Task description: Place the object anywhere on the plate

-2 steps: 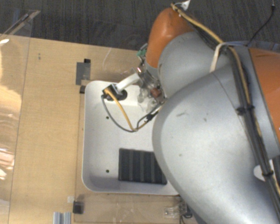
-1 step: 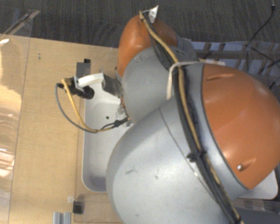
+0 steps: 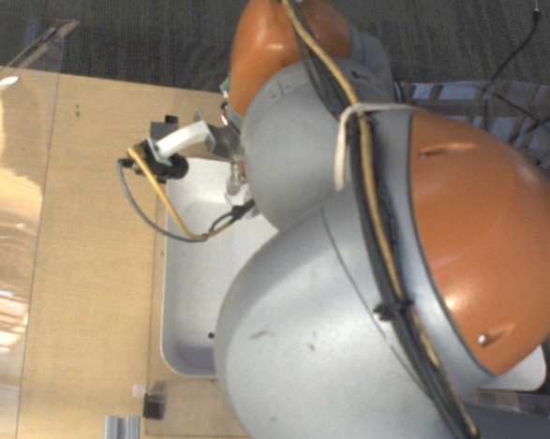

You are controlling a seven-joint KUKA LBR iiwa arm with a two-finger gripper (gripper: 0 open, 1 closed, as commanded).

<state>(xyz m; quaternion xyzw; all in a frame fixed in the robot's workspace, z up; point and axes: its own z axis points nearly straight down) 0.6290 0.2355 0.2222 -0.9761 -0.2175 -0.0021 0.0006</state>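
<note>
White bin (image 3: 188, 283) is sitting on the wooden bench (image 3: 76, 247), its rounded near-left corner showing. Small black block (image 3: 154, 405) is lying on the bench just below the bin; ribbed metal piece (image 3: 121, 430), possibly a bracket, is lying beside it.

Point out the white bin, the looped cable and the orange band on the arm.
white bin (image 3: 188, 283), camera view, on its bare floor left of the arm.
looped cable (image 3: 144, 207), camera view, on the curve over the bench.
orange band (image 3: 480, 238), camera view, on its broad domed surface.
</note>
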